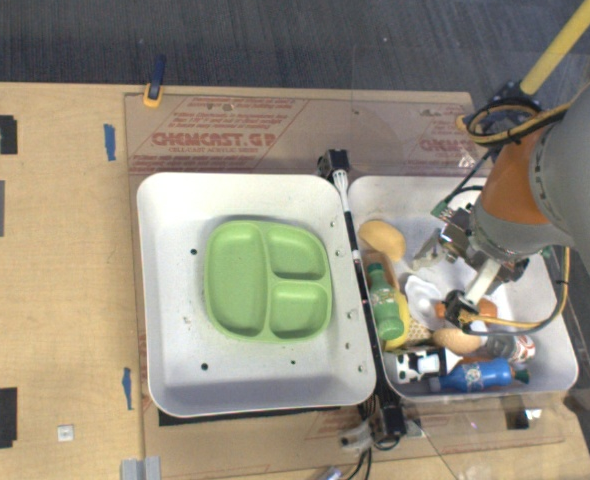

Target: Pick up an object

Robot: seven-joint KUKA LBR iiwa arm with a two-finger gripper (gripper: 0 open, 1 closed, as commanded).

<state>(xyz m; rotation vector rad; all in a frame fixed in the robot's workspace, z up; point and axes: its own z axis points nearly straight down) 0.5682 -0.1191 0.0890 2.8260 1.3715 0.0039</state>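
Note:
My gripper [451, 258] hangs low over the middle of the right bin [560, 363], under the grey wrist with the orange band. Right around it lie a white crumpled object [421, 292], an orange object [486, 309] and a tan rounded object [459, 340]. A tan wooden piece [382, 236] rests at the bin's far left, just left of the gripper. Along the left wall stand a green bottle [382, 290] and a yellow item [394, 320]. Nothing can be made out between the gripper's tips.
At the front of the right bin lie a blue bottle [481, 375], a black-and-white item [413, 365] and a silver-and-red can [516, 348]. The left bin [165, 298] holds a green divided plate [268, 279]. A black-handled tool [339, 173] lies on the wall between the bins.

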